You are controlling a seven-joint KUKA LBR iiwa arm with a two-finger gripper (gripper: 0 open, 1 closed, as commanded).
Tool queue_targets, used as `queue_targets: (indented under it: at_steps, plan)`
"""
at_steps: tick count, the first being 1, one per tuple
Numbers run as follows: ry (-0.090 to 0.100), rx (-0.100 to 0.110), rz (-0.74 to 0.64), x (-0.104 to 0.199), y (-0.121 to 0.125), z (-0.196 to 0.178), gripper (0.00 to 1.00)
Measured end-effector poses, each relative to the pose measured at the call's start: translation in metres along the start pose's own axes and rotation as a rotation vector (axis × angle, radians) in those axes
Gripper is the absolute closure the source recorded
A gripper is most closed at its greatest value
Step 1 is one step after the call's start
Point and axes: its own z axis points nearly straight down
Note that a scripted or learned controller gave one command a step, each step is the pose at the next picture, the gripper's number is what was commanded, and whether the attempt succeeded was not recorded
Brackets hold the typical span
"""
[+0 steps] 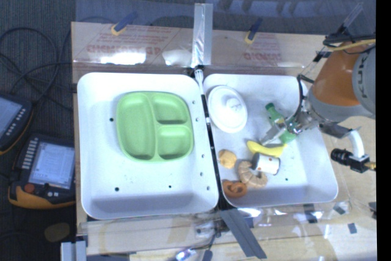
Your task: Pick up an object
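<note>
- Clearly, the right bin (317,189) holds all the candidates: a yellow banana-shaped toy (264,147) near the middle, a small white cup with a dark end (266,163) touching it from below, and a green bottle-like piece (272,112) above them.
- Closest to the gripper (282,129) is the banana toy, lying just below and to the left of the claw, so I judge it the likely target of this try.
- Whether the claw is spread or closed cannot be told; the tip is small and merges with green and metallic bits around it, and nothing can be seen held in it.
- To do the step well, the claw should come down centred across the banana's narrow width, not along its length, since the curved body would likely slip out sideways.
- Crowding is the risk: the cup touches the banana, so a descent slightly off could nudge both or pinch the cup's rim instead.
- Farther left sit a white bowl (228,108) and three brownish pastry-like toys (241,178) near the bin's lower left; these are well apart from the claw.
- Beyond the divider, the left bin (98,192) carries a green divided plate (154,125), which plays no part here.
</note>
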Motion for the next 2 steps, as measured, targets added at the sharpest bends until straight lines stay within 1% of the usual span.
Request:
queue_targets:
  at_steps: [1, 2]
  plan:
    - [0.000, -0.005, 0.000, 0.000, 0.002, -0.010, 1.00]
    - [0.010, 0.011, 0.003, 0.080, -0.003, -0.112, 1.00]
